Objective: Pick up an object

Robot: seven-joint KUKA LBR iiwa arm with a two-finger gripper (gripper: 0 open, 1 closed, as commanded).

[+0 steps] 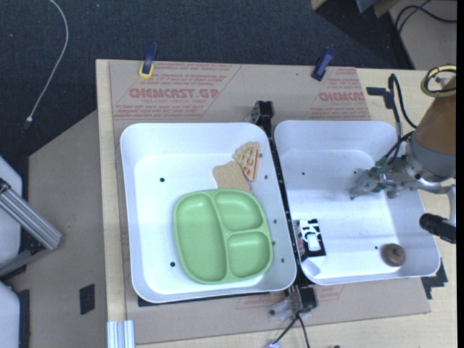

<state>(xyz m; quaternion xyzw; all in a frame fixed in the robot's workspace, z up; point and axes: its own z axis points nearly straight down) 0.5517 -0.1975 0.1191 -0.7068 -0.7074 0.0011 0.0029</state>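
two white bins [145,194] sit on a cardboard-covered bench [217,85].

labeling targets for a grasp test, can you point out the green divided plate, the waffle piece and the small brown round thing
green divided plate [194,239]: camera view, floor of its long left compartment
waffle piece [249,159]: camera view, middle of its gridded face
small brown round thing [393,254]: camera view, centre of its top

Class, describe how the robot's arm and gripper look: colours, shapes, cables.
The arm enters from the right with an orange-brown band above a grey rounded wrist. A black cable loops beside it. The gripper is slim grey metal with two narrow fingers.
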